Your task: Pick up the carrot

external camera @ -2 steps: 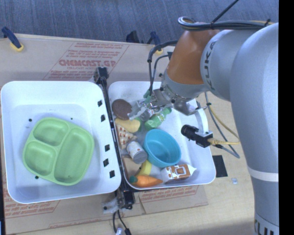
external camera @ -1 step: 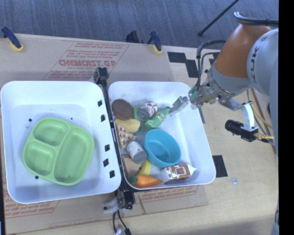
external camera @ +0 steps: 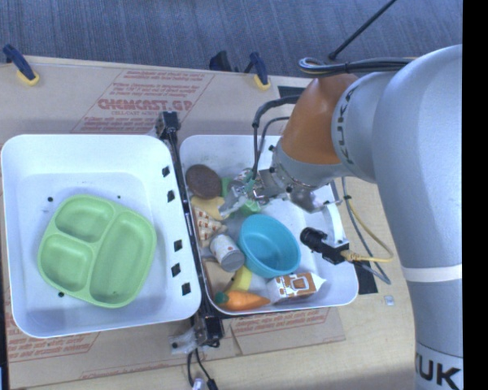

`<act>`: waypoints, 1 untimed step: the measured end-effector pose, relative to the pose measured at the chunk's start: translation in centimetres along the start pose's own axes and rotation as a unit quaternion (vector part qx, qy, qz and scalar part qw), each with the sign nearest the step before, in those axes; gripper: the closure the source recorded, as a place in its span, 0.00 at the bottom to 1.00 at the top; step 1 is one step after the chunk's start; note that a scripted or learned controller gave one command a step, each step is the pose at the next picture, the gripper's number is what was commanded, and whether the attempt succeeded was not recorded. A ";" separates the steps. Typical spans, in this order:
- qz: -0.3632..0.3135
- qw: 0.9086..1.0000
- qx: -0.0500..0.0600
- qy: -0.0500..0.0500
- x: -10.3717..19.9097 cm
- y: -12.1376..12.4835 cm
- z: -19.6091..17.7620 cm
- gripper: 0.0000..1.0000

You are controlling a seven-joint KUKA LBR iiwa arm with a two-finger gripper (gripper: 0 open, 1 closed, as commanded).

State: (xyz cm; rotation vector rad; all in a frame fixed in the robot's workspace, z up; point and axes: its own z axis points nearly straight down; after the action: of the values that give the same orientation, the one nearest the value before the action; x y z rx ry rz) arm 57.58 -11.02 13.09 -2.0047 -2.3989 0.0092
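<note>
Reaching in from the right, the grey arm (external camera: 407,161) bends its orange-banded wrist down over the right bin (external camera: 342,292), setting the end effector (external camera: 246,187) low among the clutter at that bin's far half. How wide it stands cannot be told, nor whether it grips anything. Just beside it on the left lies a round brown disc (external camera: 202,180); just below it sits a smooth blue bowl (external camera: 269,246), with a small tin can (external camera: 226,252) to the bowl's left. The carrot (external camera: 243,301), tapered and orange, lies well below the end effector by the near wall, beside a printed carton (external camera: 296,286). Far left, a glossy green divided plate (external camera: 97,250) rests in the other bin (external camera: 24,161).
</note>
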 end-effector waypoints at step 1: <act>-0.003 1.000 -0.004 -0.002 11.5 -5.7 -6.1 0.00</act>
State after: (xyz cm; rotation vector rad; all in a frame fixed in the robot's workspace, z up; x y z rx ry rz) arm 50.01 -0.77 19.32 -2.0025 -2.4113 0.0014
